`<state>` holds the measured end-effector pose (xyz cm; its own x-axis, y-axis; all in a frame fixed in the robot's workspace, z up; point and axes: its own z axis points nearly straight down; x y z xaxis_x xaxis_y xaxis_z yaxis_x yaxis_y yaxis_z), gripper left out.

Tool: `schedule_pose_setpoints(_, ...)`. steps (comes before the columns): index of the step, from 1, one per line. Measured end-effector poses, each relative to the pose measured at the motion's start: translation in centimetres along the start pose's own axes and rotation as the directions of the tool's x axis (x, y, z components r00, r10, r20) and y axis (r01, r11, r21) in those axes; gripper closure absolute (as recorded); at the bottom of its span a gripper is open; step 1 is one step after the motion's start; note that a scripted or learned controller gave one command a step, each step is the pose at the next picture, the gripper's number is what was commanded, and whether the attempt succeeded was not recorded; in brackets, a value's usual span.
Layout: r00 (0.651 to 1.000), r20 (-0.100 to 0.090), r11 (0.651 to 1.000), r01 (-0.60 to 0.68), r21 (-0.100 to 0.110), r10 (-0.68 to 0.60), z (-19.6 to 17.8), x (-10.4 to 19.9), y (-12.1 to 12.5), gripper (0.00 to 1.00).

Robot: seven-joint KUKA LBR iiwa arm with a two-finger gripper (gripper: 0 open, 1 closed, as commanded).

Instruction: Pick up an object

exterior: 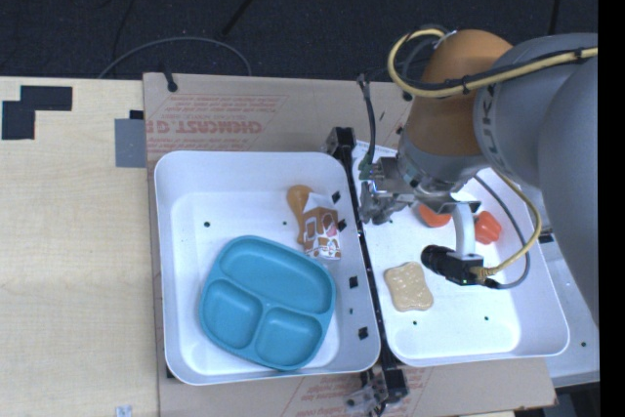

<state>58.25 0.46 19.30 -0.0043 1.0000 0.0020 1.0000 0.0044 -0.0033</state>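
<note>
The gripper (376, 200) hangs at the left side of the right bin (508, 337). Nobody can tell if it is open or shut. The tan bread slice (408, 286) lies flat just in front of it, not touching, with its long side pointing front to back.

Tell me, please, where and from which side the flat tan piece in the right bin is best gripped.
Probably by its near and far edges, coming from straight above. The tan piece lies flat on the floor of the right bin, so no side approach fits. Those two edges have bare floor beside them, while the edge toward the left bin is close to the wall.
</note>
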Motion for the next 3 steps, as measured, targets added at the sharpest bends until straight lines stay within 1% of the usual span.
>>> schedule_pose_setpoints(1, 1.000, 0.000, 1.000, 0.001, -0.001, -0.001, -1.9, 4.7, 0.2, 1.00)
schedule_pose_setpoints(2, 1.000, 0.001, 1.000, 0.001, -0.001, -0.001, -1.5, 9.7, 1.0, 1.00)
schedule_pose_setpoints(3, 1.000, 0.003, 1.000, -0.001, 0.001, 0.001, -1.5, 9.6, 1.0, 0.00)
